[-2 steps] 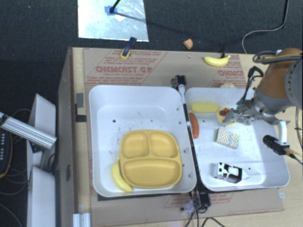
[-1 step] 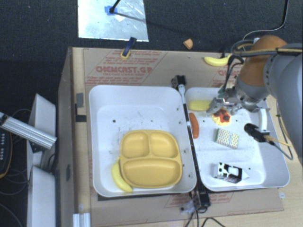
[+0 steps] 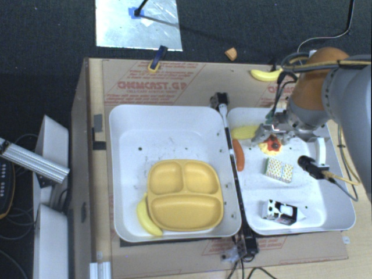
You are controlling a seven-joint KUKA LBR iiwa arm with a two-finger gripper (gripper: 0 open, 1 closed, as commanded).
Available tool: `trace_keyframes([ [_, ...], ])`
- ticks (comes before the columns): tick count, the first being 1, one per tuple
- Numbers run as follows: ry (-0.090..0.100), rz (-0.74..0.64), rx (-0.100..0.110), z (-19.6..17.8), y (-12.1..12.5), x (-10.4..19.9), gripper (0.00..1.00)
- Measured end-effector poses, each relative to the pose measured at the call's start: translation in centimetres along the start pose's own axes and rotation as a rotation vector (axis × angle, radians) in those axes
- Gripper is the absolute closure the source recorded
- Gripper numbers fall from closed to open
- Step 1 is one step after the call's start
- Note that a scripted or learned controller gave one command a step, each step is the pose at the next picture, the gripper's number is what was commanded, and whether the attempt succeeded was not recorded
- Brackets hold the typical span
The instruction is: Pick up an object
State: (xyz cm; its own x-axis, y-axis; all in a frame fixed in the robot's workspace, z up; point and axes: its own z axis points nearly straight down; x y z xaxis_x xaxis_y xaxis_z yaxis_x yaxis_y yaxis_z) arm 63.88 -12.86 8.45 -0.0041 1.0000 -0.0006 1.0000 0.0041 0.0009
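Poised low over the right-hand shallow white plastic bin (image 3: pixel 343 214), at about 12 o'clock within it: grey two-finger gripper (image 3: pixel 272 137), directly above a small red-and-yellow toy (image 3: pixel 272 147). Spread and contents of the pincer: impossible to tell. Just beside the toy, at 9 o'clock, a slim orange carrot-shaped piece (image 3: pixel 238 154); at 5 o'clock, a patterned cardboard box (image 3: pixel 279 170). Likely risk: a glancing close, nudging the toy toward those neighbours.

Arm low — end effector (image 3: pixel 272 133) down

Yellow divided plate (image 3: pixel 185 193), orange carrot (image 3: pixel 239 154), and speckled box (image 3: pixel 279 170) in white bins (image 3: pixel 131 132).
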Motion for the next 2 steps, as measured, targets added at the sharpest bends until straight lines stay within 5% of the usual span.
trace_keyframes([
  [1, 0.007, -0.002, 0.029, 0.4, 2.4, -2.9, 0.0],
  [2, 0.001, 0.0, -0.001, 0.0, 0.6, -0.6, 0.0],
])
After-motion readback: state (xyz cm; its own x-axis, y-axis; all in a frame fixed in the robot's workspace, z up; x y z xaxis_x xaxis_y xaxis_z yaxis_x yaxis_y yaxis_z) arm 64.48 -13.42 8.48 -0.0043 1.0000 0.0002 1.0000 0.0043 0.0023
